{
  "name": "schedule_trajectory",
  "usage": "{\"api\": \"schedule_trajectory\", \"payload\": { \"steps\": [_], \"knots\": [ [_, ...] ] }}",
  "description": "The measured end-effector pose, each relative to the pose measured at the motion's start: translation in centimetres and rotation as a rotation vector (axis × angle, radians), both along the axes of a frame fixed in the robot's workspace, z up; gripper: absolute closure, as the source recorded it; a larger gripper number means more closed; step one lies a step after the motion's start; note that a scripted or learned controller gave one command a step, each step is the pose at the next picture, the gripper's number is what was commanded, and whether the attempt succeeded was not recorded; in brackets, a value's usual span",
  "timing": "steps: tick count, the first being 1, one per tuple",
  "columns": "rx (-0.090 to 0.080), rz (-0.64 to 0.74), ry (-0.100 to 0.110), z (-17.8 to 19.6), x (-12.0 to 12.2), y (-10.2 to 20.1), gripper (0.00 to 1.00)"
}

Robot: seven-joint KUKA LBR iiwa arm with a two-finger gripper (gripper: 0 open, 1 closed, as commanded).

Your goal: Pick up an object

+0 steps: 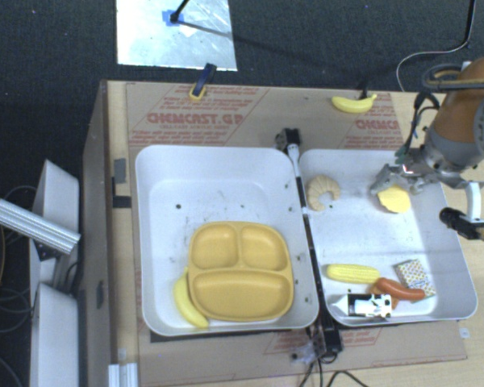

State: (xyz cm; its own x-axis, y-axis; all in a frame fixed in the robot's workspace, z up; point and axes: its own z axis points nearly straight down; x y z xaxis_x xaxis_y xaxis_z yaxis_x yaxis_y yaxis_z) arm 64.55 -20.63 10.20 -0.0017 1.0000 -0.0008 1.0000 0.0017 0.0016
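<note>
**Gripper over the yellow piece, right bin: handling notes**

The grey arm with the orange band [468,111] reaches in from the right; its two-finger gripper [399,185] sits low in the far part of the shallow white right-hand bin [460,297]. The metal fingers [381,181] look splayed wide, one out to the left and one to the right, with the small rounded yellow toy piece [394,201] just below and between them. Whether the tips touch it I cannot tell; nothing is visibly clamped.

Judgement on the piece: probably hollow plastic play food, so light, stiff and smooth. The curved skin could slip or squirt out under a pinch. Best hold is across its narrow middle, jaws lowered well down past the widest curve before closing. It lies near the bin's far wall, which leaves less room on that side.

Other candidates in the same bin: a pale tan croissant-shaped toy [323,190] near the divider, and a yellow corn-like stick [352,273], an orange-red sausage-like toy [399,289] and a small patterned block [414,274] near the front.

The left bin [157,216] holds a yellow three-compartment plate [240,271] with a yellow banana [188,303] beside it.
</note>
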Motion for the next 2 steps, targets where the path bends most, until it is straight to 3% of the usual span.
{"api": "schedule_trajectory", "payload": {
  "steps": [1, 2],
  "knots": [
    [0.008, 0.006, -0.008, 1.34, 0.39, 0.52, 1.00],
    [0.000, 0.004, -0.006, 1.25, 0.21, 0.11, 0.00]
  ]
}}
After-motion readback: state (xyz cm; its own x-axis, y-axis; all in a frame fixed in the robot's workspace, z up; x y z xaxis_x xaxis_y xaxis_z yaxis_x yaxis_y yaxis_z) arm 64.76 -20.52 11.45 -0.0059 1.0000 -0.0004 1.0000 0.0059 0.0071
